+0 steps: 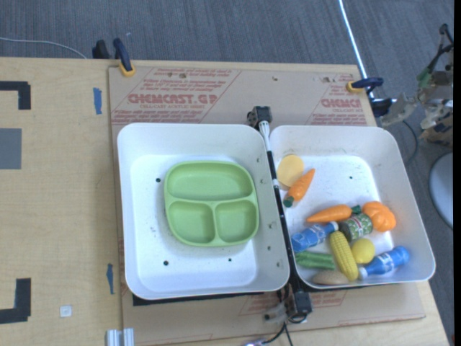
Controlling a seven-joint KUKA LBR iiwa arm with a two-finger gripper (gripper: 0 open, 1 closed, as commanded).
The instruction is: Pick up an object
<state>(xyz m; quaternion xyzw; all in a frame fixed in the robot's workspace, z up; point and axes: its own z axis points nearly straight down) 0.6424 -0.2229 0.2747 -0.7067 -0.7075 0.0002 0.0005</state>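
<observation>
The right bin (374, 150) holds several toy foods. A pale yellow round piece (290, 169) and a small carrot (300, 184) lie near its left wall. A cluster fills the front: a larger carrot (330, 214), an orange pepper (380, 215), a green can (356, 227), a blue bottle (315, 235), a corn cob (343, 254), a lemon (362, 251), a second blue bottle (385, 262), a green pod (313, 260) and a tan piece (331, 277). The left bin (137, 193) bears a green three-part plate (211, 202).
Both bins rest on a cardboard sheet (180, 92) held to the wooden bench by a yellow clamp (124, 62) and a blue one (366, 85). A black clip (259, 115) sits between the bins at the back. A white cable (349, 27) runs across the upper right.
</observation>
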